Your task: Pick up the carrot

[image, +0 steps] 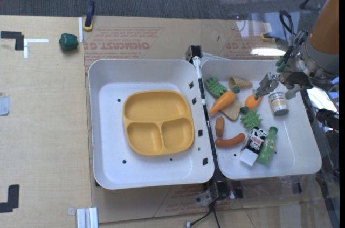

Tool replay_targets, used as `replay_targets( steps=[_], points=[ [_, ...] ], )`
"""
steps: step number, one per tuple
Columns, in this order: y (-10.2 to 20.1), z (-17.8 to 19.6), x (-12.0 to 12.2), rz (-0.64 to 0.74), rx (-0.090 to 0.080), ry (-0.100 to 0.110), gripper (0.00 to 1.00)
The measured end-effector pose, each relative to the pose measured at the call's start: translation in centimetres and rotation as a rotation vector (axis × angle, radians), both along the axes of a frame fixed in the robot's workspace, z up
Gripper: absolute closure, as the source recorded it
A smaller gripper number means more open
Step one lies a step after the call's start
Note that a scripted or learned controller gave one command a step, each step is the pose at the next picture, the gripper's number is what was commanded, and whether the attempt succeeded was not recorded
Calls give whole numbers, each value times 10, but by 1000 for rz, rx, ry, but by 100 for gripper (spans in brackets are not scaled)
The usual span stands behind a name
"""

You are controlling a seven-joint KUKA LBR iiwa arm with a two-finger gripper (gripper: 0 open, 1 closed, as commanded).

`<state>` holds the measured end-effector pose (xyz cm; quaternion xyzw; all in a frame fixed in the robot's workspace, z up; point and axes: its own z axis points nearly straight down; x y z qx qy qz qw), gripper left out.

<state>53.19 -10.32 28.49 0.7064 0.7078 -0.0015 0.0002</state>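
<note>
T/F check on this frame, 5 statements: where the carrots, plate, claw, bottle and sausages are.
1. The yellow plate sits in the left bin. True.
2. A carrot lies on the yellow plate. False: it lies in the right bin, near the divider.
3. The claw is over the right bin. True.
4. The green bottle is in the left bin. False: it is in the right bin, beside the milk carton.
5. Two sausages lie in the right bin. True.

Carrot: smooth, matt orange plastic. Divided yellow plate: smooth, slightly glossy plastic. White bins: glossy plastic. Bench: matt, wood-look surface.
</note>
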Motion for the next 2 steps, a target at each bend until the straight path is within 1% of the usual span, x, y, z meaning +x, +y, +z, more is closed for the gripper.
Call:
replay_targets(
  steps=[1,2],
  points=[
    [-23,-140,36,-227,1,3,0],
    [-44,-191,75,-227,1,-6,0]
  ],
)
